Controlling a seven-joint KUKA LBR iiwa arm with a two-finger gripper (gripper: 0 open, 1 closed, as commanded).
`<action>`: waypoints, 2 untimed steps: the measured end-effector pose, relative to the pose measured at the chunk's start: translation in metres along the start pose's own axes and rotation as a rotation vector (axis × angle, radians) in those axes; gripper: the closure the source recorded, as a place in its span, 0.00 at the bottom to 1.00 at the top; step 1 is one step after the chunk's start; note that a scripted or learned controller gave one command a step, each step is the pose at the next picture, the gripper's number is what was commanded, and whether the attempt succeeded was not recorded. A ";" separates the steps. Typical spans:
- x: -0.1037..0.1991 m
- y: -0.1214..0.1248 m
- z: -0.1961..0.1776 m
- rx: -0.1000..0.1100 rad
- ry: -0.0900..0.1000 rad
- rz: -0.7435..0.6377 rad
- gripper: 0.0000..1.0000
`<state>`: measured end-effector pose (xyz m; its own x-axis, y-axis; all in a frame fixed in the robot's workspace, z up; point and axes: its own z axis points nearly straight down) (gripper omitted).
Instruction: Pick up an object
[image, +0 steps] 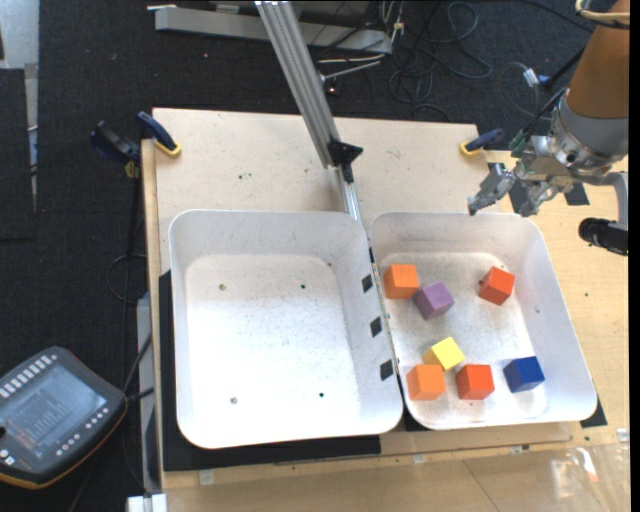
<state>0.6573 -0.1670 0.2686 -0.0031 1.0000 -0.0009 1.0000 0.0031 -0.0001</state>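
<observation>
The gripper (497, 192) is hanging above the far rim of the right bin (560, 330), near its back edge, with its fingers spread apart and nothing sitting between them. All the candidates for picking are lying in that right bin: an orange cube (402, 281) and a purple cube (434, 300) touching or nearly touching toward the divider side, a red-orange cube (496, 285) sitting apart near the far right, and a front cluster of a yellow cube (446, 353), a second orange cube (426, 382), a red cube (475, 381) and a blue cube (523, 374).

The likeliest failure, I am judging, is coming down on a crowded pair: fingers descending on the orange-and-purple pair or on the yellow, orange and red group would be landing on a neighbour and shoving cubes aside rather than closing round one. The blue cube is sitting close to the sloping front wall, so a finger could be catching the rim there (the wall curves up just beside it).

The red-orange cube is offering the most open floor on every side and is lying nearest the gripper. The left bin (200, 300) is giving plenty of room, and bare bench (250, 160) is stretching beyond the bins, though a slanted metal pole (305, 80) is crossing above the divider
</observation>
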 end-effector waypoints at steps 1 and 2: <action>0.000 0.000 0.000 0.001 0.000 0.000 0.00; 0.004 -0.002 0.043 0.004 0.001 0.001 0.00</action>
<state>0.6556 -0.1633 0.2251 -0.0023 1.0000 -0.0001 1.0000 0.0023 -0.0041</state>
